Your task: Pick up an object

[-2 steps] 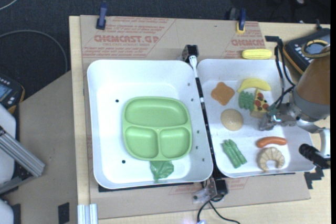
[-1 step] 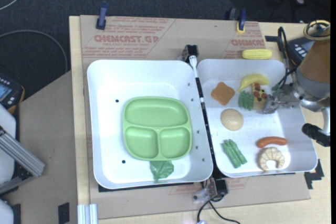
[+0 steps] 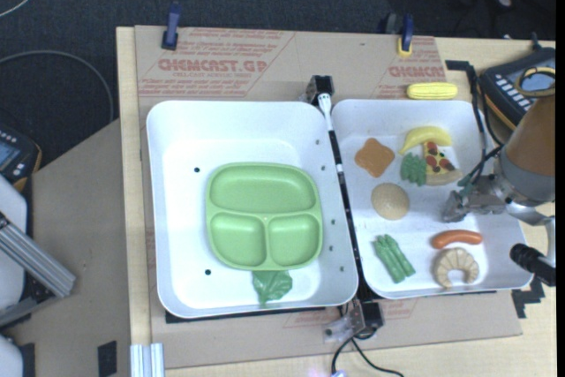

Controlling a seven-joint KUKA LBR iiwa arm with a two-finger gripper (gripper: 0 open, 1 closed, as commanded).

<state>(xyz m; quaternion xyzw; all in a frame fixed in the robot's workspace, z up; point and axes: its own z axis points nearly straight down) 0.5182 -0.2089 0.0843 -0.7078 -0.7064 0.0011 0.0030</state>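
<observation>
Just above the sausage (image 3: 456,237), the gripper (image 3: 459,206) hovers for a pick; whether it is open is unclear.

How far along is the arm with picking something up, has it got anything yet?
Nothing looks picked yet. The claw sits low in the right bin, just above the sausage and beside the pizza slice, with no item visibly between its fingers. Still left: closing on one object and lifting it. The croissant and bun lie untouched.

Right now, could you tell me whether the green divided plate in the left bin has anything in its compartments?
Empty. All three compartments of the green divided plate show bare green, and the leafy green piece lies in the left bin just below the plate's rim.
</observation>
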